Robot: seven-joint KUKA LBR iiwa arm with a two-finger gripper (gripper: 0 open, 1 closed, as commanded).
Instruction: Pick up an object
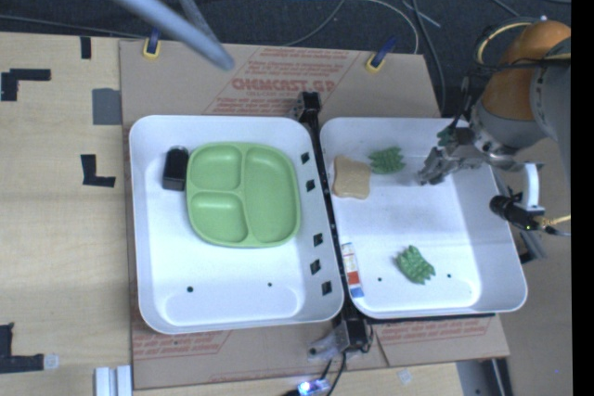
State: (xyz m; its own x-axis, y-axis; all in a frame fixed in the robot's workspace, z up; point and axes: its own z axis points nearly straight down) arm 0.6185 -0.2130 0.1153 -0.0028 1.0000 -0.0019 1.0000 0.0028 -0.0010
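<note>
The gripper [432,170] hangs over the right bin [483,241]; its opening I cannot tell. Just left lies a bumpy green piece [386,159], further left a tan sponge-like block [352,178].

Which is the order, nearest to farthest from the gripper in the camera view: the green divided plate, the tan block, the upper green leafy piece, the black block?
From the gripper, above the right bin's upper right part:
1. Upper green leafy piece, just to its left.
2. Tan block, by the right bin's left wall.
3. Green divided plate, in the left bin.
4. Black block, beside the plate's left edge.
</note>
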